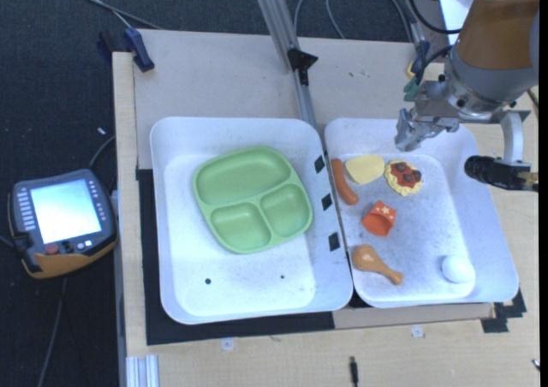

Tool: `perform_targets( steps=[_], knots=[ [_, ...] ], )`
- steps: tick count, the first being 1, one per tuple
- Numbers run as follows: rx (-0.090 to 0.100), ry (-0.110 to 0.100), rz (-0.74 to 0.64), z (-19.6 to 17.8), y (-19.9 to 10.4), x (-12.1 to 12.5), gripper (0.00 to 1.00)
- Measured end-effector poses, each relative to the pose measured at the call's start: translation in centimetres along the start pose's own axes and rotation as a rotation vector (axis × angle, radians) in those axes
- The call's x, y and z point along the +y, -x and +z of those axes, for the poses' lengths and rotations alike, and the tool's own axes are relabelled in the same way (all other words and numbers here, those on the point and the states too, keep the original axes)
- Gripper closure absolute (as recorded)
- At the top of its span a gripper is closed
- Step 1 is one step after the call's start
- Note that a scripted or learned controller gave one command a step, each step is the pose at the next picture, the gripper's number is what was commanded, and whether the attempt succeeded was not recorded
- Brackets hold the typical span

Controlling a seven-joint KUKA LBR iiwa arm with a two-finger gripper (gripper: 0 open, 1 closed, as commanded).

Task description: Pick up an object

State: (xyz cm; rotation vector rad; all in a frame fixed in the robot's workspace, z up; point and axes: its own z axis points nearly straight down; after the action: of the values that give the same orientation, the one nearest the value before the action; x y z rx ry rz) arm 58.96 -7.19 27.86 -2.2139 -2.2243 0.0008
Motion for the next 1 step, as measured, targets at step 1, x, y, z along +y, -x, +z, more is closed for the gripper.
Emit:
perform_targets(
  steps=[1],
  knots=[
    [0.001, -0.003, 0.0, 2.35, -4.75, -1.87, 1.0]
  ],
)
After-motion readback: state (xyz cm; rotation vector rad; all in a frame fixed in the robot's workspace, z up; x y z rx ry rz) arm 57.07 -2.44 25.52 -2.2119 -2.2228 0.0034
